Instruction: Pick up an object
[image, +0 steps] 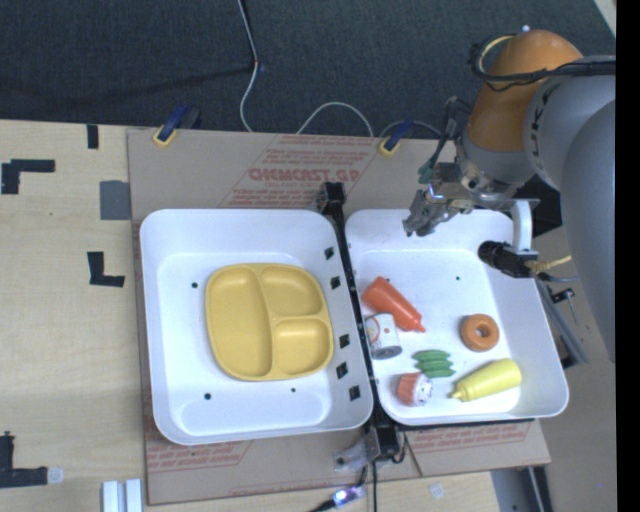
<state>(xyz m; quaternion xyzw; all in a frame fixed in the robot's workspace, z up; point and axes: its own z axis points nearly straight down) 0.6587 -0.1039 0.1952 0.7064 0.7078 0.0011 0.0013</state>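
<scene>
The arm (560, 120) comes in from the upper right of the frame, grey with its orange band (515, 85) high up near the top edge; the gripper (428, 213) hangs over the upper left corner of the right bin (540, 385), its dark fingers pointing down and left; from here I cannot tell how far apart they stand, and nothing shows between them.

The right bin sits right of centre, its toys gathered in the lower half, well apart from the gripper; an orange carrot (392, 302) lies tilted near the bin's left side; just below it, a small can (381, 334) lies on its side; a doughnut (480, 332) sits toward the right wall; a green pod (433, 361) lies between the can and the yellow bottle (490, 380), which lies on its side at the lower right; a red-and-white piece (412, 389) rests at the bottom, just beside the pod and left of the bottle.

The left bin (165, 300) fills the middle of the frame, touching the right one along a dark seam; in it lies a yellow tray (268, 321) with three compartments; both bins rest on a cardboard sheet (290, 170) printed in red; a white cable (250, 70) runs from the top edge down to the cardboard's upper border.
</scene>
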